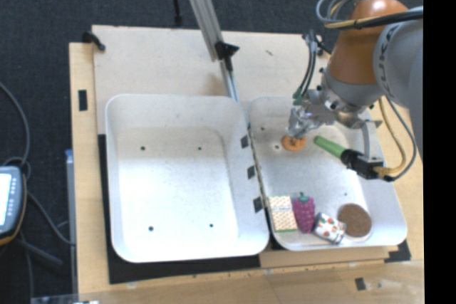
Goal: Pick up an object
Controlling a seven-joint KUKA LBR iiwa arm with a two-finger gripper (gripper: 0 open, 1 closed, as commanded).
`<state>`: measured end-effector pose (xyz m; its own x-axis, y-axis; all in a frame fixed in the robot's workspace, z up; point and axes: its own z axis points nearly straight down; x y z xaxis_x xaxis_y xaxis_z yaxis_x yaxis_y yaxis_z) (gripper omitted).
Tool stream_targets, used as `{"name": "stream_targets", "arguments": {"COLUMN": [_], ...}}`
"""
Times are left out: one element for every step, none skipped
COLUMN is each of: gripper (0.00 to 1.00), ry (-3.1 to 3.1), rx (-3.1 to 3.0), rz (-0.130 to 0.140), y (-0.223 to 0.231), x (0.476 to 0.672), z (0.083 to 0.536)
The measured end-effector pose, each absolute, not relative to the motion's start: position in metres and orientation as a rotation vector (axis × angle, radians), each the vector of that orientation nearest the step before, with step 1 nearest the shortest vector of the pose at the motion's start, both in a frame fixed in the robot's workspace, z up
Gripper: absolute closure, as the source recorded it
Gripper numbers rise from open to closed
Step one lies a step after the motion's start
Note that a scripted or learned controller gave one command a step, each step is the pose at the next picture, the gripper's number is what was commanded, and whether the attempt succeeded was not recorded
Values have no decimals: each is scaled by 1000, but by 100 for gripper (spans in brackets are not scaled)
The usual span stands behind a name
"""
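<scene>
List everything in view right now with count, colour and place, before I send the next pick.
left bin: 1, white, on the bench
right bin: 1, white, beside the left bin
round piece: 1, orange, far part of the right bin, under the gripper
stick: 1, green, right bin, beside the round piece
packet: 1, tan, near end of the right bin
toy fruit: 1, magenta with a green top, next to the packet
small box: 1, white with red spots, near wall of the right bin
disc: 1, brown, beside the small box
rail: 1, silver, slanting down towards the bins
bench: 1, pale wood
arm: 1, grey and orange, from the right
gripper: 1, metal, over the round piece
</scene>
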<state>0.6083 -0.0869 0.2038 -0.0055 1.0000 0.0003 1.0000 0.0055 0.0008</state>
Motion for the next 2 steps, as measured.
{"name": "stream_targets", "arguments": {"gripper": [100, 100], "ry": [2229, 2231], "rx": [2212, 2211], "rz": [6, 7], "y": [-36, 23], "x": [604, 598], "z": [221, 235]}}
